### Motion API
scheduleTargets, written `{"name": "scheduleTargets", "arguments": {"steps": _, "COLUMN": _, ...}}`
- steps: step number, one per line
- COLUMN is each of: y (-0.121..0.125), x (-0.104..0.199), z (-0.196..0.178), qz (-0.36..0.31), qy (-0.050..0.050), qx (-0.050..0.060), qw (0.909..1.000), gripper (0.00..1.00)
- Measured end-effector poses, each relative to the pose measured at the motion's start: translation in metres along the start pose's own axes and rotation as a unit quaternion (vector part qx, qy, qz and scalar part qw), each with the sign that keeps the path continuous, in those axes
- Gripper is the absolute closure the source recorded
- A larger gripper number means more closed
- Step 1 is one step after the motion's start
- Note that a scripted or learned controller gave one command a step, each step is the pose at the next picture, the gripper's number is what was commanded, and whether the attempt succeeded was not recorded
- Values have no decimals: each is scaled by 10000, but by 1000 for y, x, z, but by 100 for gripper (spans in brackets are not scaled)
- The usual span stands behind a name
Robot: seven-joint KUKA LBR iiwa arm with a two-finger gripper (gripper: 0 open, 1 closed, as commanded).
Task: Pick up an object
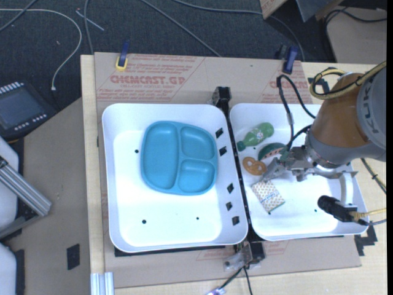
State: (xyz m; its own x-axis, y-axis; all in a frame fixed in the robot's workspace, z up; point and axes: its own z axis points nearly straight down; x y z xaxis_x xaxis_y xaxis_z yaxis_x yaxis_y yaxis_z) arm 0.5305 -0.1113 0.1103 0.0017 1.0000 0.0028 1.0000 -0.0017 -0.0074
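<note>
The packet [268, 195] lies in the right bin [295, 226], just below my hand [274, 169], with a pretzel [252, 165] and green toys [256, 135] crowded beside it. I cannot tell how my hand stands. My worry: closing here could nip the pretzel or nudge the flat packet aside. The left bin [123, 214] holds a blue plate [179, 157].

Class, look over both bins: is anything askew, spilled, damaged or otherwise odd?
Nothing is spilled or broken. The blue plate sits slightly turned in the left bin. The small packet lies at a slant in the right bin.
</note>
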Motion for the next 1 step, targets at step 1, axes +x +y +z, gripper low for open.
{"name": "scheduleTargets", "arguments": {"steps": 1, "y": 2, "x": 0, "z": -14, "qz": -1, "qy": -5, "qx": -36, "qw": 10000, "gripper": 100}}
